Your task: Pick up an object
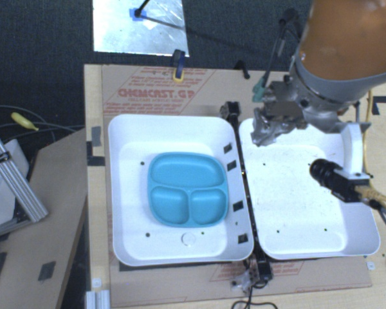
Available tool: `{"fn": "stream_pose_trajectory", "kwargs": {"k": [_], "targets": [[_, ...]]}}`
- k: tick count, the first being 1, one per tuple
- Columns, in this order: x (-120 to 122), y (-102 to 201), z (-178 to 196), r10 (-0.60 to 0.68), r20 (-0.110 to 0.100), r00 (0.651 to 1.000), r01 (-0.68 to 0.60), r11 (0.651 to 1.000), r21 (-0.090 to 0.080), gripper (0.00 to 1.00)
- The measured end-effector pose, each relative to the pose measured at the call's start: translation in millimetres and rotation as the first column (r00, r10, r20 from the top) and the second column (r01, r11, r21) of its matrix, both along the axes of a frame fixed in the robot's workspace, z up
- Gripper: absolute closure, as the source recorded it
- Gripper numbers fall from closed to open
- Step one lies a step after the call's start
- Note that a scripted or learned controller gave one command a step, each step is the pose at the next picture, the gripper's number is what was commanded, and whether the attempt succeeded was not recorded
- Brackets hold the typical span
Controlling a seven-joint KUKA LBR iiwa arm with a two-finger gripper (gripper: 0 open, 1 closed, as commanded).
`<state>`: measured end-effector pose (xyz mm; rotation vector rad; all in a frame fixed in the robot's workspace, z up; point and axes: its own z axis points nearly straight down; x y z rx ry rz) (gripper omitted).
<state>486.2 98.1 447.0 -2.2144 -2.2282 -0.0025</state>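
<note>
The blue divided plate (187,189) lies in the middle of the left bin (125,140). The gripper (265,134) hangs over the far left corner of the right bin (347,240); whether it is apart or together, I cannot tell.

Two white bins (174,124), one blue plate (187,189)

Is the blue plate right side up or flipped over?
Right side up: the blue plate lies flat in the left bin, its three hollows facing up.

Blue divided plate (186,190) in left bin (125,172) — tool (265,132) over right bin (296,237).
</note>
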Motion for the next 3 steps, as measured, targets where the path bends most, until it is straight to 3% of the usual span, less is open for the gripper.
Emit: {"fn": "stream_pose_trajectory", "kwargs": {"k": [1, 2, 3], "targets": [[1, 2, -18, 0.0, 0.001, 1.0, 0.0, 1.0, -0.001, 1.0], [0, -53, -75, -0.011, -0.003, 1.0, 0.011, 1.0, -0.003, 1.0], [-1, -21, -190, -0.004, -0.01, 1.0, 0.004, 1.0, -0.002, 1.0]]}}
